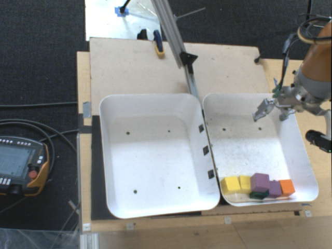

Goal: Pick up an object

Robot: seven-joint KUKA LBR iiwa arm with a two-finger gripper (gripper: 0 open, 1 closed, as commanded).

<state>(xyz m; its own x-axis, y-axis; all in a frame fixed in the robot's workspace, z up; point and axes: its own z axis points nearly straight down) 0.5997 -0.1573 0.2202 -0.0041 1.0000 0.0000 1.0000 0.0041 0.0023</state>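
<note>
Lying along the near edge of the right bin, the blocks sit packed in a short row: two yellow blocks, a purple block, a dark green block and an orange block. The gripper hangs above the bin's far right part, well apart from them, fingers spread with nothing between. The left bin stands beside it on the counter.

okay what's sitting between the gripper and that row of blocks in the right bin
Nothing: the camera view shows only bare, speckled white floor of the right bin between the gripper and the blocks clustered along the near wall.
</note>
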